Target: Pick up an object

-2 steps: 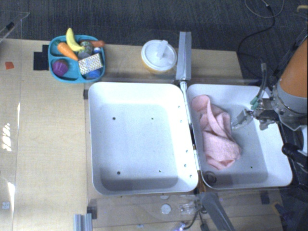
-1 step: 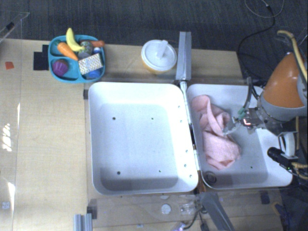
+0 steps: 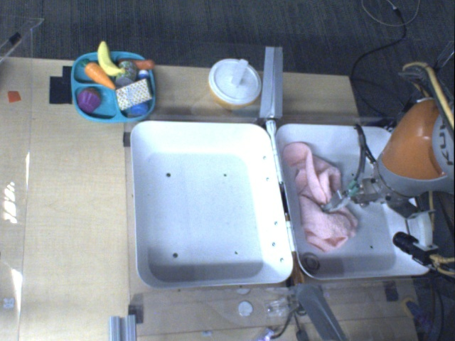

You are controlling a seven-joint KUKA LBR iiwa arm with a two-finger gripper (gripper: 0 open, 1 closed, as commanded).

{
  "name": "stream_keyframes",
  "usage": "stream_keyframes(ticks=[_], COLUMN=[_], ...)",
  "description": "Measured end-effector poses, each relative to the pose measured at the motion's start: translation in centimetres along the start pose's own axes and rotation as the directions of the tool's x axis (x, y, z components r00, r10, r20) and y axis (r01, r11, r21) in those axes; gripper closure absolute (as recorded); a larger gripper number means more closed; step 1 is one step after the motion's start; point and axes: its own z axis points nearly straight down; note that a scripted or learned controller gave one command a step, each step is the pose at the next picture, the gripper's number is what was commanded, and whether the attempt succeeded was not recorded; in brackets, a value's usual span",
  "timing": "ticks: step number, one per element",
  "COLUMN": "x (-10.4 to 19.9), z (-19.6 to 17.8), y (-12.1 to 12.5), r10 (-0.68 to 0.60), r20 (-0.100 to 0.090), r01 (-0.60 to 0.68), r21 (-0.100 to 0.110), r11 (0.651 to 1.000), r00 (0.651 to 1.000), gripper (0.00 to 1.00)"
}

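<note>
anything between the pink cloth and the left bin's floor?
In the camera view, the raised divider where the two bins meet separates the pink cloth from the left bin. The claw sits at the cloth's right side.

Even, soft overhead light; slight blur.

No legible text on anything

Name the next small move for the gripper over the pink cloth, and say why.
Probably a short straight lift to test the grasp. The gripper sits low in the right bin, right at the bunched pink cloth, which lies crumpled along the bin's left side. Whether fabric is caught cannot be seen, so a small rise would show it.
</note>
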Motion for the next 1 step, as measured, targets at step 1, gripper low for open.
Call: stream_keyframes(ticks=[1], x=[3.03], z=[-0.07], y=[-0.30], r10=[-0.083], r20=[0.004], r01=[0.083], r21=[-0.003], r11=[0.997], r00=[0.997], gripper=[0.00])
